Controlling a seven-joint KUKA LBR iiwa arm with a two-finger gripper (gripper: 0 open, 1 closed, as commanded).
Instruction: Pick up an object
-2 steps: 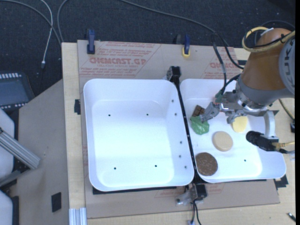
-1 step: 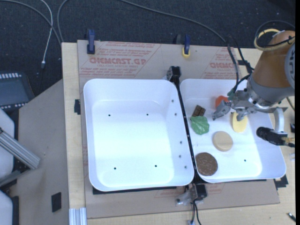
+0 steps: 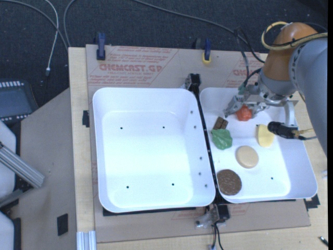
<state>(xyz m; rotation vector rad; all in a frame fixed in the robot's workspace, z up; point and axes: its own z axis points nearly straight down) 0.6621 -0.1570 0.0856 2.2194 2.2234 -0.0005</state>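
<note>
From my seat I see the arm (image 3: 304, 56) reaching in from the right over the far end of the right bin (image 3: 296, 184). The gripper (image 3: 244, 110) sits low over a red object (image 3: 244, 113) near the bin's back wall — the fingers flank it closely, but I cannot tell whether they are clenched on it or released. Nearer me in that bin lie a small brown block (image 3: 220, 123), a green crumpled piece (image 3: 222, 138) just beside the divider, a yellow piece (image 3: 265, 136), a tan disc (image 3: 247, 157) and a dark brown disc (image 3: 229, 182) at the near corner. The left bin (image 3: 151, 145) sits alongside on the counter (image 3: 78, 139).
</note>
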